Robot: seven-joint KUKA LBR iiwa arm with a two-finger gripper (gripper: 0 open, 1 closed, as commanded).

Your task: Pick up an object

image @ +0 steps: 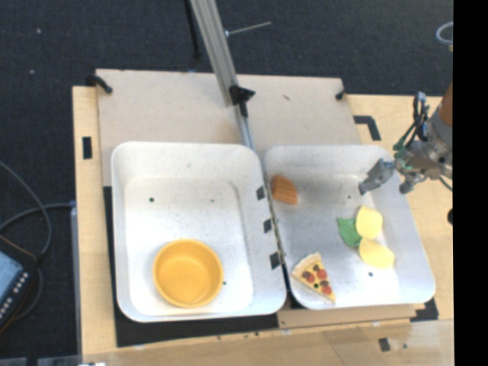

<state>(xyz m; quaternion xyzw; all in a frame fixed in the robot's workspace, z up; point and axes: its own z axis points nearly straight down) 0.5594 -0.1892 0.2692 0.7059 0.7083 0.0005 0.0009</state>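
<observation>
Gripper (390, 175) hangs empty, fingers spread wide, above the right bin (320, 162), nearest the upper yellow piece (369, 222); that piece touches the green piece (349, 232), so a descent could nudge both or pinch neither.

Arm comes in from right edge, mostly cut off; only the wrist end shows, with a bit of orange at the edge. Gripper (393, 177) sits at upper right, tilted, pointing left and downward. Two fingers spread apart, one grey finger (375, 177) sticking out left. Nothing between the fingers.
</observation>
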